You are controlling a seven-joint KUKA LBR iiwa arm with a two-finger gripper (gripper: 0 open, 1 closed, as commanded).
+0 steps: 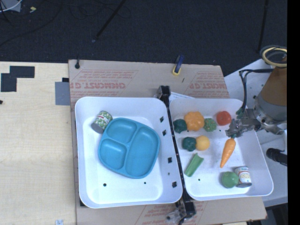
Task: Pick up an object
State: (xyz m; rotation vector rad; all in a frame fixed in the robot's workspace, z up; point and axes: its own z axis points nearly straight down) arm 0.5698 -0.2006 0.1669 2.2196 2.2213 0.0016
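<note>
hand [234, 130] hovering just over top of the orange plastic carrot [228, 152], right white bin [262, 172] | fingers: can't tell honestly | risk: tapered carrot slips or rolls away if the pinch lands off-centre

A robotics lab: two white bins [123, 198] sit on cardboard sheeting [140, 78] atop a bench [33, 149], toy food fills one, and loose cables [42, 8] trail across dark flooring.

Arm [275, 95] comes in from right, orange band at top, grey wrist below. Gripper [234, 130] low, aimed left & slightly down; finger gap too small to read.
</note>
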